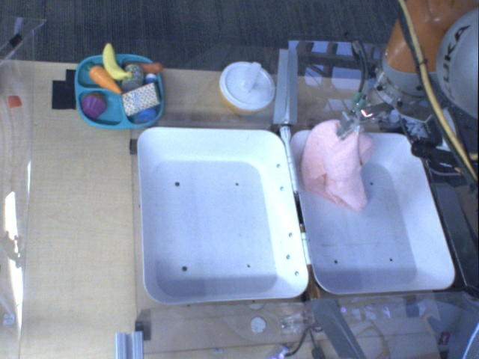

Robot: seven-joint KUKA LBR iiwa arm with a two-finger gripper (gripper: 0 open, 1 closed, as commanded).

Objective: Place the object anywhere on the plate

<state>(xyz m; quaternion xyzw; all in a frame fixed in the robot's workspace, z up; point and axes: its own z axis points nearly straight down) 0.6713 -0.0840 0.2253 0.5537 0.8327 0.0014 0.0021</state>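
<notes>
My tool (350, 128) pinches the pink cloth's (337, 167) top edge. The cloth hangs over the right bin (389, 268). A white plate (247, 86) sits on the desk (67, 200) behind.

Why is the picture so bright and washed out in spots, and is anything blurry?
In the camera view, overhead light bleaches the two white bins, leaving soft grey shadows in their floors and beside the pink cloth; a clear panel at the left edge throws pale reflections on the wood; the gripper looks slightly soft, with a small red glint.

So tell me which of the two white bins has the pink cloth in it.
The right bin, nearest the arm: the pink cloth is bunched at its far left corner, under the gripper. The left bin has none.
</notes>
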